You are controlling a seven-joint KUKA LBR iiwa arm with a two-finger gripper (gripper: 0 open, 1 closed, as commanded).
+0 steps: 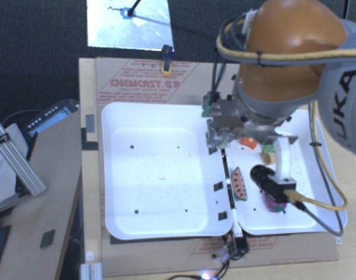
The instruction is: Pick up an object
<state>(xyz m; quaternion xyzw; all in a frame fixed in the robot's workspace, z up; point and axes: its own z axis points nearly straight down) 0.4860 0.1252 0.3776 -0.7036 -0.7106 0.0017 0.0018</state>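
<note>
watermelon slice lies at five o'clock of the gripper, long axis near twelve-to-six

the gripper is seen low over the upper part of the divide between the two bins, its dark metal body hanging beneath the orange band of the arm. whether the fingers are apart or together cannot be told; they are hidden under the wrist housing, and nothing is seen held.

the right bin holds the candidates. nearest is judged to be the watermelon slice, a small wedge with a red face and green rind, lying flat just right of the divide. from the gripper it lies toward five o'clock, near but apart. its long axis runs roughly twelve to six, tipped slightly toward eleven and five; the narrower end is pointed up toward twelve, the rind edge is turned toward three.

an orange piece is seen at three o'clock of the gripper, partly covered by the wrist. a small yellow-green piece lies just beyond it, and a purple object sits at the lower end under the black cable fitting; its shape cannot be made out.

the left bin is at nine o'clock of the gripper.

for the slice, a short shift toward five o'clock would be called for, with the closing line set across the short axis, nine to three.
</note>
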